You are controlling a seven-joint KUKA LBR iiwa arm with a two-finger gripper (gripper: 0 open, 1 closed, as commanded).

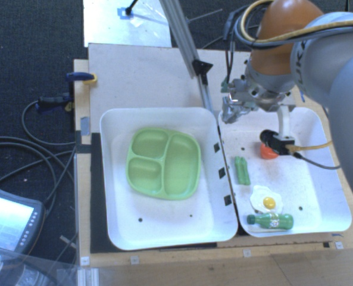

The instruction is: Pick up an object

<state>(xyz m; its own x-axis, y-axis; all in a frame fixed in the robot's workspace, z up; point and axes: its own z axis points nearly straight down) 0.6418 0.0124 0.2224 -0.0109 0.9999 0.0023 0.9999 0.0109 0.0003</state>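
Supervisor: Gripper position, please?

Operator: I see the gripper (233,111) over the right bin (319,183), up at that bin's 11 o'clock corner, just beside the wall it shares with the left bin (122,219). From this slanted view I can't say how high it hangs above the floor.

Supervisor: Spread or clenched?

Operator: I cannot tell. The wrist housing covers the tip from where I'm watching.

Supervisor: Where are the things to pick?

Operator: All of them lie on the right bin's floor, apart from the gripper. Closest is a small orange piece (268,154) at 4 o'clock from the gripper, partly hidden, so I can't name its shape. A green stick (241,170) lies at 6 o'clock from the gripper, running lengthwise along the shared wall. Farther along, at 5 o'clock, I see a fried egg toy (265,200), white with a yellow yolk. Just past it a green bottle (271,221) lies on its side against the bin's 6 o'clock rim, touching or nearly touching the egg.

Supervisor: And the other bin?

Operator: It holds a green divided plate (164,162), flat in the middle, at 8 o'clock from the gripper and well apart from it.
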